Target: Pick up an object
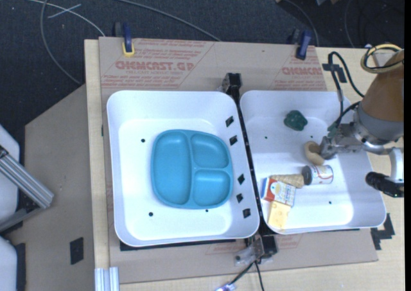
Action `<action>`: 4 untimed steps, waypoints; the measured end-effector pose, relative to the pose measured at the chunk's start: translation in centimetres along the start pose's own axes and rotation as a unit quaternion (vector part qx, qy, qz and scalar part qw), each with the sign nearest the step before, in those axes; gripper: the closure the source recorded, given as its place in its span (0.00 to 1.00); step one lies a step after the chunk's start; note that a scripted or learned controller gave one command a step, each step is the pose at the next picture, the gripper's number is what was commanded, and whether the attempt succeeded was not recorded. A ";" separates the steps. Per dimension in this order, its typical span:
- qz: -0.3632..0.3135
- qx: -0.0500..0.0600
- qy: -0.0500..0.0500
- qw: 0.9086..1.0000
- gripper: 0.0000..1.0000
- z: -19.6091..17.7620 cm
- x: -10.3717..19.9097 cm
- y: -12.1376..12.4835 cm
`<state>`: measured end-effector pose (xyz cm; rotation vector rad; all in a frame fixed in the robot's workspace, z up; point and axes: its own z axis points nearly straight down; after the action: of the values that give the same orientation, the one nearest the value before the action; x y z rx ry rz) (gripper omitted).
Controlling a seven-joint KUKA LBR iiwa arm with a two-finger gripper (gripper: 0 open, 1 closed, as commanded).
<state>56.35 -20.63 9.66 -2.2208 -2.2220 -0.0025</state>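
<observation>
While the arm point(384, 100) reaches in from the right, you see its tool point(326, 148) low in the right bin point(270, 106), just beside a small tan object point(313, 150); I cannot tell its state. Near it lie a small jar point(319, 174), a green object point(295, 119) and a yellow-red packet point(280, 198). The left bin point(122, 155) holds a blue divided plate point(191, 169).
</observation>
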 end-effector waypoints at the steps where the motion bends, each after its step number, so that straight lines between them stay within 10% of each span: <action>1: 0.000 -0.003 -0.002 1.000 1.00 -5.1 -0.4 1.1; 3: 0.000 -0.003 -0.002 1.000 1.00 -16.8 -0.8 -0.3; 4: -0.003 0.001 0.001 1.000 1.00 -16.0 5.4 -0.8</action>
<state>55.52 -15.28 25.68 -2.2122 -2.2252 -0.0025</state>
